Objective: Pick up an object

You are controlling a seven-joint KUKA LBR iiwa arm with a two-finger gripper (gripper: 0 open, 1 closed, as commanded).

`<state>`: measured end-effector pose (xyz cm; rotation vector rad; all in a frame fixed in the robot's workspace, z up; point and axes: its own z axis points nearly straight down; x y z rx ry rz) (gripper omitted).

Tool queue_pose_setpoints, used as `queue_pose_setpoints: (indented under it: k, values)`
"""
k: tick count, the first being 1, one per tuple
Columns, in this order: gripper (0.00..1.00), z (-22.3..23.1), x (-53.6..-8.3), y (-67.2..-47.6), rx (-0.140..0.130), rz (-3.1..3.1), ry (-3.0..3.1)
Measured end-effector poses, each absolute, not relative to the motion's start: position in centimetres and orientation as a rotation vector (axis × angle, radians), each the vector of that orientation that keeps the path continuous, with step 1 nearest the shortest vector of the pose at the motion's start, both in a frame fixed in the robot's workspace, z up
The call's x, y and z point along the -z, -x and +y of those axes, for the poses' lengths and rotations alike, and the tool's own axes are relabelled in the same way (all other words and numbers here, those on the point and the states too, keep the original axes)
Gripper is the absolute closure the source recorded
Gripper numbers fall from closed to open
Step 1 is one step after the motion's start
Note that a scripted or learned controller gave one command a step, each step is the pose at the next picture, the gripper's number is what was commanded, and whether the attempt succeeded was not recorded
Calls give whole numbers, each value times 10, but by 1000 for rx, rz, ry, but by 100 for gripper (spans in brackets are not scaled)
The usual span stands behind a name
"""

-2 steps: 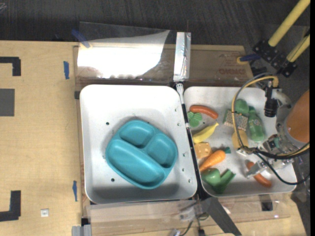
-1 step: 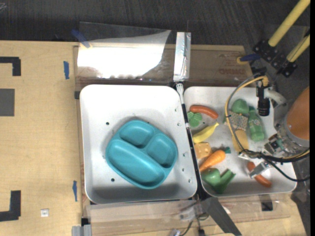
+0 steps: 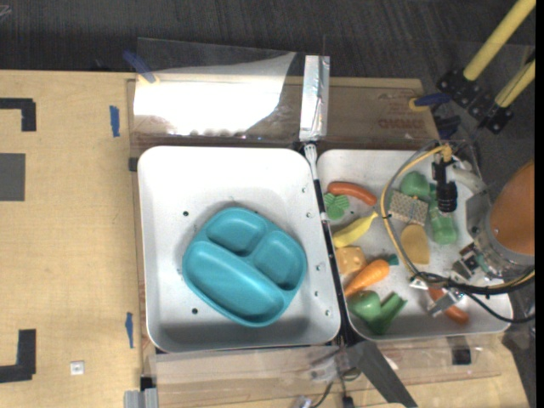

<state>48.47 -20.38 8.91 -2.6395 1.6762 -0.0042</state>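
The gripper sits low over the front right corner of the right bin, at the end of the grey arm with its orange band. From here I cannot tell whether it is apart or together, and nothing can be seen held in it.

A small orange piece lies just beside it, on its right in the view. To the gripper's left lies a green pepper, and a little further back on that side an orange carrot. Behind the gripper is a tan piece, then a grey speckled block with a green piece beside it. Well back and to the left are a yellow banana, a small green toy and a long orange one.

Far to the gripper's left, in the left bin, a teal divided plate lies flat.

The only writing I can find is faint reddish print on the brown board behind the right bin, too blurred to read. None of the toys shows a brand or label.
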Motion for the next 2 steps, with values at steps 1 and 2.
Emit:
queue_pose_setpoints:
  k: [1,2]
  values:
    - [100,-204,-100,-487,11,1679,2636]
    - [100,-207,-165,-536,3,1250,2877]
